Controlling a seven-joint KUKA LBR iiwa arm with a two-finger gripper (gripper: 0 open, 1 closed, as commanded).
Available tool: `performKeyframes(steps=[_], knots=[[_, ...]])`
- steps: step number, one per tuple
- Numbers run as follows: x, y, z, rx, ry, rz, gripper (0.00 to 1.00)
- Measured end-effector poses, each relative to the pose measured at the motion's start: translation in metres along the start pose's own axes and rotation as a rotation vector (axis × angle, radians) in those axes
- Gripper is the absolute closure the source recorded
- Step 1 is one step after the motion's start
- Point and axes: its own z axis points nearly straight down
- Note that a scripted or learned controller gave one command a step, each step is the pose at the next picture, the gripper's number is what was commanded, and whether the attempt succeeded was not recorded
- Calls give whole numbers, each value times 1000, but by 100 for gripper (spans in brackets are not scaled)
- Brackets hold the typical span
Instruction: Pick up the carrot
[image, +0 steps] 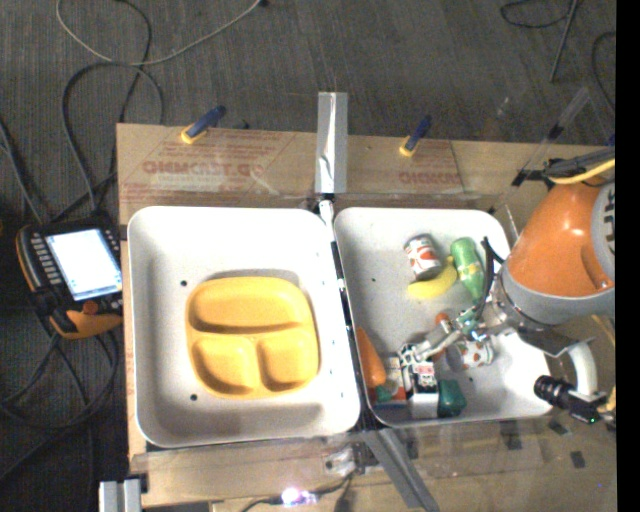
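The carrot (370, 362) is an orange stick lying along the left wall of the right bin (520, 400), near its front corner. My gripper (418, 374) hangs low over the front of that bin, just to the right of the carrot and a small gap away from it. The arm's orange band (560, 250) reaches in from the right. I see nothing of the carrot inside the gripper.
A red and white can (423, 255), a green bottle (467, 262) and a banana (434, 286) lie at the back of the right bin. A dark green object (452, 398) and a blue piece (390, 396) sit by the gripper. The left bin (150, 300) holds a yellow compartment tray (255, 332).
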Motion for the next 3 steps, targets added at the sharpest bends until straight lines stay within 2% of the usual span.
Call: performKeyframes(steps=[1, 2, 3], knots=[[20, 13, 68, -21, -18, -241, 0], [-2, -1, 13, 1, 1, 320, 0], [-6, -1, 62, 0, 2, 345, 0]])
